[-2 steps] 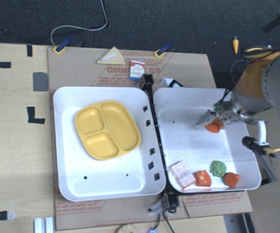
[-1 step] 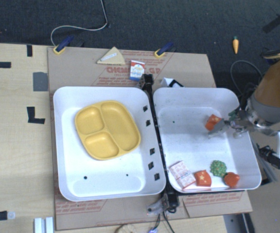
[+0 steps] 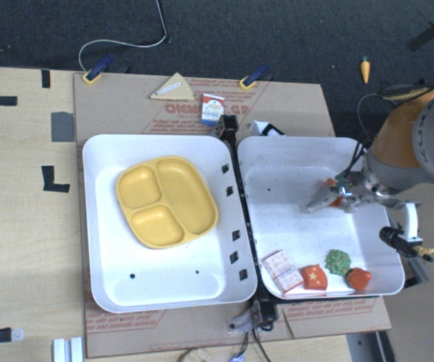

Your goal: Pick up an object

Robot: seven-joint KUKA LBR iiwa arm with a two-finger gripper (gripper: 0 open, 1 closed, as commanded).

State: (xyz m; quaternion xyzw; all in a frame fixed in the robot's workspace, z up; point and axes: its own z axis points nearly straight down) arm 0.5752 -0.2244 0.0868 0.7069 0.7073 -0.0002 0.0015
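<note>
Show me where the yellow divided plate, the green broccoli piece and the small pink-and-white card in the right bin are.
yellow divided plate [image 3: 166,200]: camera view, on the ridge where its three compartments meet.
green broccoli piece [image 3: 338,262]: camera view, on its bumpy top.
pink-and-white card [image 3: 281,269]: camera view, on the middle of its printed face.

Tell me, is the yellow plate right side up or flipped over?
Right side up. The yellow plate lies flat in the left bin, and its three hollow sections face up at the camera. Nothing sits in them.

Robot lab: clamped cardboard [image 3: 202,104], bins [image 3: 100,202]
</note>
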